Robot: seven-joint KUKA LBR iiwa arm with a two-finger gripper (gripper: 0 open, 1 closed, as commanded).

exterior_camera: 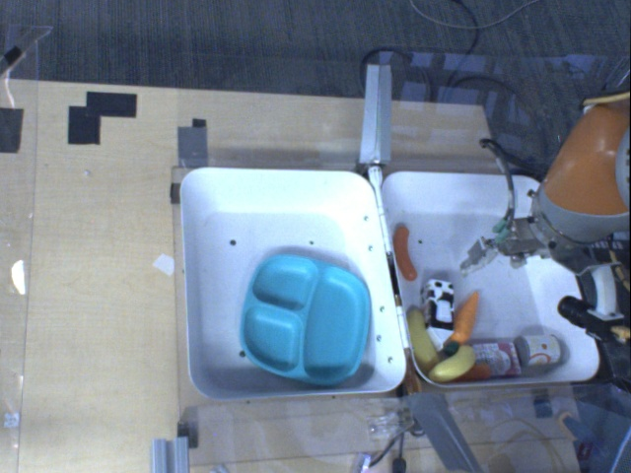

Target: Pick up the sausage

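Note:
The sausage (402, 252) is a slim red-orange link. It lies lengthwise near the left wall of the right bin (444, 190), in its upper half. My gripper (493, 251) hangs over the middle of that bin, to the right of the sausage and well apart from it. Nothing is seen held in it. The grey arm with its orange band (590, 170) reaches in from the right edge.
In the right bin's lower part lie a black-and-white cow toy (439, 299), a carrot (464, 317), a banana (430, 348) and a bottle on its side (513, 354). The left bin (212, 264) holds a blue divided plate (306, 318).

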